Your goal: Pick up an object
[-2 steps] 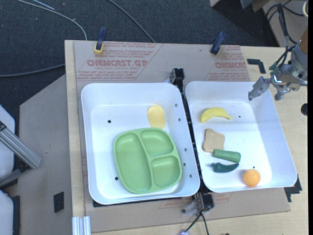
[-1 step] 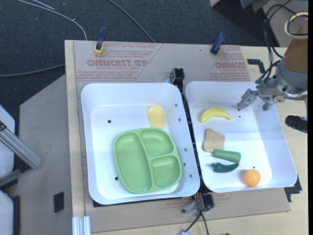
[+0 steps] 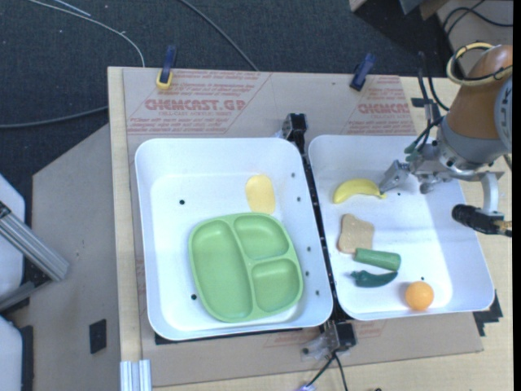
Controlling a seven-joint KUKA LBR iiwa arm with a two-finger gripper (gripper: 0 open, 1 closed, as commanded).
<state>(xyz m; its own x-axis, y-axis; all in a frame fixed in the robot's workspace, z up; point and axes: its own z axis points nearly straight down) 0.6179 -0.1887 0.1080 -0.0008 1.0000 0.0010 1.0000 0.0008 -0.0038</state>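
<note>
Banana (image 3: 358, 191) lies just left of the claw (image 3: 407, 177), right bin (image 3: 464, 251).

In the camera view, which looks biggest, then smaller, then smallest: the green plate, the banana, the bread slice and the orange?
1. Green plate, far the biggest.
2. Banana and bread slice: too alike to rank.
3. Orange, smallest.

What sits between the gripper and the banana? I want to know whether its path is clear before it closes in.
Nothing visible does. The gripper hangs just right of the banana in the right bin; the bread slice lies below the banana, off that line.
</note>
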